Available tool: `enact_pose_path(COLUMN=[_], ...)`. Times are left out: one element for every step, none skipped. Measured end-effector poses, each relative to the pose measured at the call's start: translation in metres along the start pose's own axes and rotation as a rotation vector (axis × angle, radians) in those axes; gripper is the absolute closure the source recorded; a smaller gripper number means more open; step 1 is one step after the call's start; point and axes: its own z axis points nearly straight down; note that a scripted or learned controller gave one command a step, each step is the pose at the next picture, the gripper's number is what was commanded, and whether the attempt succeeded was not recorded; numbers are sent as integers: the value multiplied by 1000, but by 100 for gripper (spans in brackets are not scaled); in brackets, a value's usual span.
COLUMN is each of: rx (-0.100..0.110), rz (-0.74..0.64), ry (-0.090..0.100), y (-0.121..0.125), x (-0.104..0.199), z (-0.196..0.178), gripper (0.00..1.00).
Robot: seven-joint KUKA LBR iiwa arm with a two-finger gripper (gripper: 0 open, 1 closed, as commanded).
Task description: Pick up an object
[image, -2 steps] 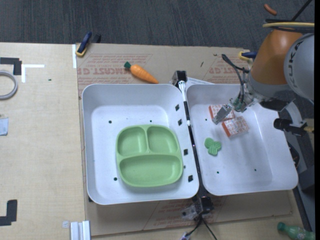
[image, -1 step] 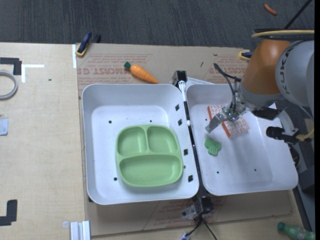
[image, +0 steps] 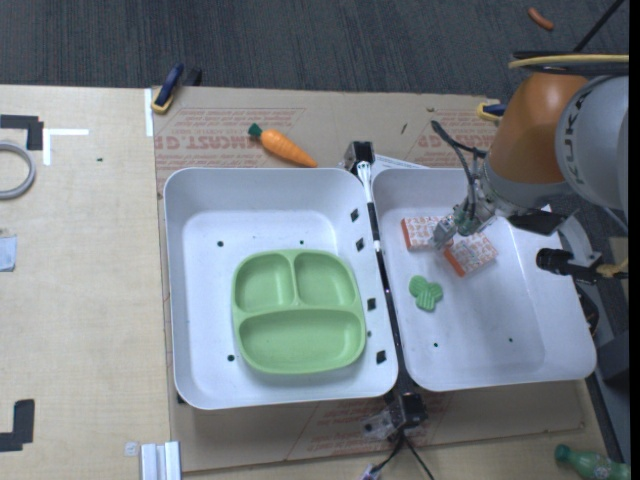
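Down at the desk's near edge: a black clip (image: 405, 408) with trailing wires at the seam between the two bins, a green bottle (image: 590, 460) lying at the near right corner, black tape marks (image: 18, 423) at the near left

Up into the left bin (image: 190, 298): a green divided plate (image: 298, 310), three compartments, sitting flat on the bin floor, shifted toward the near right corner

Across the seam, the right bin (image: 520, 338): a small green toy (image: 427, 294), leaf-like, lying alone toward the bin's left side, roughly mid-depth

Further back in that bin, two red-and-white packets: one packet (image: 422, 231) flat near the far left part, another packet (image: 470, 255) just beside it, tilted, a little nearer and to the right

And right there, the gripper (image: 462, 224), lowered from the grey and orange arm (image: 545, 128), tips down between the two packets, just about touching them; hard to make out at this size how wide the tips stand, cannot tell, and nothing clearly held between them

Beyond the bins, on the cardboard at the far edge: an orange toy carrot (image: 283, 146) with green top, lying slantwise near the left bin's far rim; another black clip (image: 359, 155) at the far end of the seam

Furthest out: a blue and yellow clamp (image: 168, 88) at the cardboard's far left corner, a grey ring (image: 15, 171) at the desk's left edge
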Motion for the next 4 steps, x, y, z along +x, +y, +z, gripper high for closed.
enact_pose_path(rx=[0,8,3,4], rz=[0,167,165,165], ry=[0,8,7,7], y=[0,16,18,18], x=[0,0,-1,0], z=[0,11,1,1], gripper=[0,0,100,0])
